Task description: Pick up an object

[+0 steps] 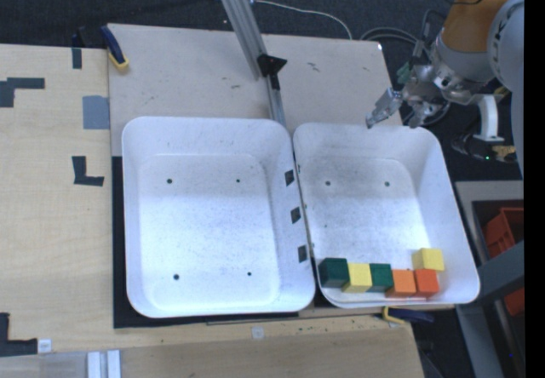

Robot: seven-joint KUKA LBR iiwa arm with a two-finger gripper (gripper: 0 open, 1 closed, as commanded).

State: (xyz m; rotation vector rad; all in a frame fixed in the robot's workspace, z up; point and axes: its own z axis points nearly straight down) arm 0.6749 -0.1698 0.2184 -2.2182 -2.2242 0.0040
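Gripper point(385, 110): above right bin's point(443, 163) far rim, finger state indiscernible. Coloured blocks point(381, 275): well apart, along that bin's near wall.

A robotics lab. Beside the two white bins point(209, 134) stand a taped bench point(51, 155) and loose cables point(341, 23). An aluminium camera pole point(243, 14) rises behind them.

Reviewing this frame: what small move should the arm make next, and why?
Probably swing the gripper toward the near edge of the right bin. It hovers over the bin's far rim, while the blocks cluster along the near wall, well apart from it.
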